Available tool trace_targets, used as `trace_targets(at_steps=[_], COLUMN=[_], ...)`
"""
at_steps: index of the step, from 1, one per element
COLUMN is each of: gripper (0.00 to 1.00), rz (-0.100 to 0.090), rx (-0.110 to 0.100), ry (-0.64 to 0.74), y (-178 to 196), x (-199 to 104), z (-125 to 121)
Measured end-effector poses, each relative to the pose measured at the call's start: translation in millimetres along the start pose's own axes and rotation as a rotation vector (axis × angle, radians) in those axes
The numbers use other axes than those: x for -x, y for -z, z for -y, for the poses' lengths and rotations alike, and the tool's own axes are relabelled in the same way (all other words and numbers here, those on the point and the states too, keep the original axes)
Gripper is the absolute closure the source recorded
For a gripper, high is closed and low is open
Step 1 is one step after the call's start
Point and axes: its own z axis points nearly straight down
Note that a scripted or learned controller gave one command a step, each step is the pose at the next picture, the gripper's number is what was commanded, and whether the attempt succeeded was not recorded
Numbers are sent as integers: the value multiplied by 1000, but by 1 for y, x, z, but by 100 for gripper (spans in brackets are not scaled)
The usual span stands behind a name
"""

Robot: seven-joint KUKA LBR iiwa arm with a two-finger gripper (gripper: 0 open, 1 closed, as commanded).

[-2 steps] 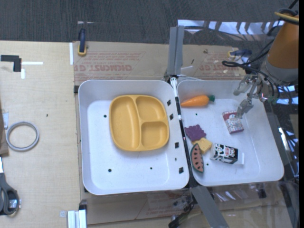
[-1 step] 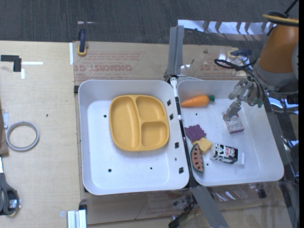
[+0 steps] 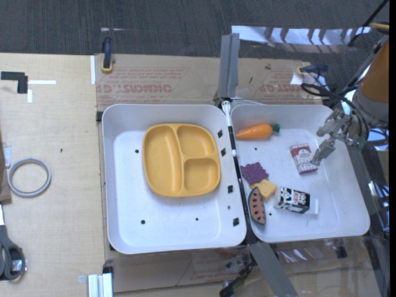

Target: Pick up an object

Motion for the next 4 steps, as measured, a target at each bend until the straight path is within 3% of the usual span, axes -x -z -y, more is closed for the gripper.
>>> trace_targets(at_steps=[1, 2, 3, 4], gripper=[0, 0, 0, 0], rz=[-1, 10, -2, -1], rx=[-1, 5, -1, -1], ry=[-468, -482, -308, -519], y=[-50, -52, -59, -60], x=[10, -4, -24, 1], z=[-7, 1, 11, -21])
